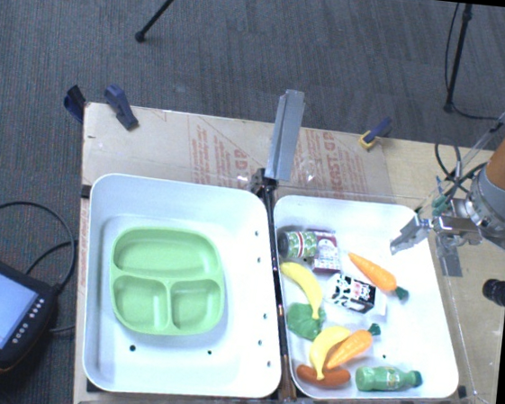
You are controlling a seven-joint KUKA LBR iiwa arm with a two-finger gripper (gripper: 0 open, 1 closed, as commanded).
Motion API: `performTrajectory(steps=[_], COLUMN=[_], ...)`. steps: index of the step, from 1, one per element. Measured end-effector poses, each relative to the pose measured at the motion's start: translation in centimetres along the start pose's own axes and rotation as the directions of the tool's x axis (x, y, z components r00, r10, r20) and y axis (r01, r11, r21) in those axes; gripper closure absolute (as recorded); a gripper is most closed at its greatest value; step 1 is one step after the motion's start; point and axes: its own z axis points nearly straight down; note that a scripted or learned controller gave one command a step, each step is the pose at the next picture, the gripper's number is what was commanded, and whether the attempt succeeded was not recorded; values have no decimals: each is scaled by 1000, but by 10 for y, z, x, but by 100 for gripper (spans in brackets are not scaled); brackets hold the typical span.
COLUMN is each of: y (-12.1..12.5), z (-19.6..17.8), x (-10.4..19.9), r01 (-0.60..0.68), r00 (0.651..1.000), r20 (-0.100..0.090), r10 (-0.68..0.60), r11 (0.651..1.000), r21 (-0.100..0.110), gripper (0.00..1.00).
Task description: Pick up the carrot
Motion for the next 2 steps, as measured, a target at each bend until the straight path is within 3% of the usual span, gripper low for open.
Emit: performTrajectory(steps=[1, 2], y=[28, 12], z=[109, 135], x=[-5, 1], r01=[84, 94], r00=[996, 996], r20=[-1, 0], r10=[-84, -94], r11=[996, 996], r21=[1, 0], gripper=[0, 0])
